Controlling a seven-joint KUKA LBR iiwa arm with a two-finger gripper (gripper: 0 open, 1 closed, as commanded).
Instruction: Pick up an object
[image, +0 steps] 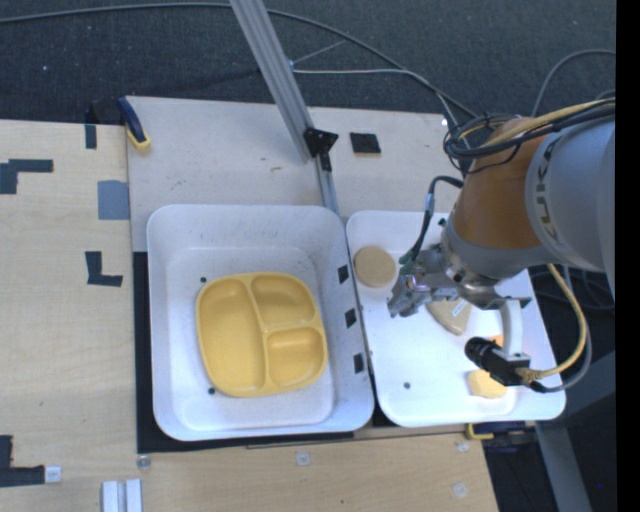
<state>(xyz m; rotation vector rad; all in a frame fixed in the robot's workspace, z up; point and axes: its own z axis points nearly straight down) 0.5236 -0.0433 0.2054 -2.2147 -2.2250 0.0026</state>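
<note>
Two shallow white bins are seen side by side on the worktop (230, 150). In the left bin (170, 300) a yellow divided plate (262, 332) is laid flat, its three compartments facing up, roughly in the middle of the bin floor.

The right bin (420, 395) is reached into by the grey arm (530, 200), whose orange band is seen above the wrist. The claw (408, 298) is lowered over the upper middle part of this bin, close to its floor. Nothing is seen between its tips, and whether it is released or clenched cannot be told, since the view from above is too blurred there.

A round tan disc (375, 266) is lying in the bin's upper left corner, just beside the claw and apart from it. A pale beige wedge-shaped piece (452, 316) is partly hidden under the wrist, to the right of the claw. A small yellow piece (487, 385) is resting near the bin's lower right edge, touching a black fitting on the arm's cabling.
</note>
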